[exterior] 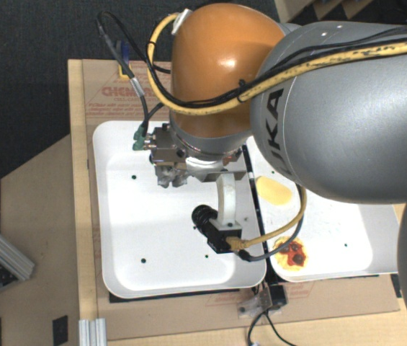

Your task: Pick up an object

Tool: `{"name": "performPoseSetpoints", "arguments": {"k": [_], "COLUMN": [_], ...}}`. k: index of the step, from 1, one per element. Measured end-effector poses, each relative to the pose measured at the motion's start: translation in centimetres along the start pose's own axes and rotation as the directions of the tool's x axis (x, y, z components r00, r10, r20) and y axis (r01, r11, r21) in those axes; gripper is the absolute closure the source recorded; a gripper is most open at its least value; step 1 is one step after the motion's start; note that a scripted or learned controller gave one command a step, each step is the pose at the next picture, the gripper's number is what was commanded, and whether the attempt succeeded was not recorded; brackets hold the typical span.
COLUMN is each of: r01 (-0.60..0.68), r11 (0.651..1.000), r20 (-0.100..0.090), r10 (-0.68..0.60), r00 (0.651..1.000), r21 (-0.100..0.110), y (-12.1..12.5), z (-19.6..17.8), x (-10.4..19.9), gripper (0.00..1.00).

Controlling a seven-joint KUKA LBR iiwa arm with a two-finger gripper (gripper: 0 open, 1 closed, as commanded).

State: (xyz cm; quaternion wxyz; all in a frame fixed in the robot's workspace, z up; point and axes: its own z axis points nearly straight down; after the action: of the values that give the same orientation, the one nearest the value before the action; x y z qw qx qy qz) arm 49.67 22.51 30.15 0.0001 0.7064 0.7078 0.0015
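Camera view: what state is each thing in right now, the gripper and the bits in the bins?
Gripper: over the left bin's far half, no object seen in it.
Left bin: flat, partly covered by the arm.
Right bin: flat, largely under the arm.
Yellow object: lying in the right bin, untouched.
Red and orange object: lying in the right bin's near corner.

Open floor in left bin (138, 222), arm (347, 107) overhead.

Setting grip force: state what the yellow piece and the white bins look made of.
The yellow piece: probably soft plastic or foam, matte; even colour, no glint. The white bins: likely moulded plastic, smooth, slight sheen, rounded corners.
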Motion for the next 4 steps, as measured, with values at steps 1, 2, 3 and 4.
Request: {"name": "performPoseSetpoints", "arguments": {"k": [1, 2, 3, 4], "r01": [-0.001, -0.011, 0.006, -0.001], "r11": [1.0, 1.0, 1.0, 1.0], "r20": [-0.003, 0.002, 0.004, 0.007], "r10": [0.001, 0.011, -0.006, 0.001], "r00": [1.0, 1.0, 1.0, 1.0], "r21": [-0.008, -0.004, 0.013, 0.015], "y": [0.7, -1.8, -1.9, -1.2], "z": [-7.9, -11.9, -2.1, 8.7], "x": [0.0, -10.2, -1.8, 0.0], "gripper": [1.0, 1.0, 1.0, 1.0]}}
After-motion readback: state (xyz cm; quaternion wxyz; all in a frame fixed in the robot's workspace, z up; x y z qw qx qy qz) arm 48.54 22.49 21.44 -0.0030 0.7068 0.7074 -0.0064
